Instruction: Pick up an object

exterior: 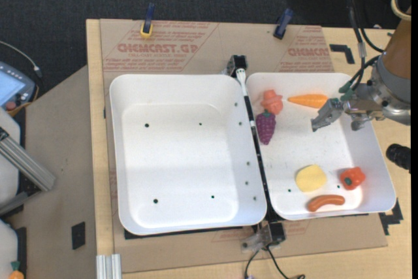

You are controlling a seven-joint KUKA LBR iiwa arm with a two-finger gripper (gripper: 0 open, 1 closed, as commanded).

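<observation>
— Where do the things lie?
— All in the right bin (385,173): the carrot (307,100) at the back, the grapes (265,127) by the left wall, the sausage (325,203) in front.
— And the gripper (339,113)?
— Above that bin, just right of the carrot.

A: Light?
B: Bright, even, from overhead. Left bin (176,153) glares white; soft shadow inside its far rim.
A: Sharpness?
B: Fair; tool (324,118) slightly blurred, floor dim.
</observation>
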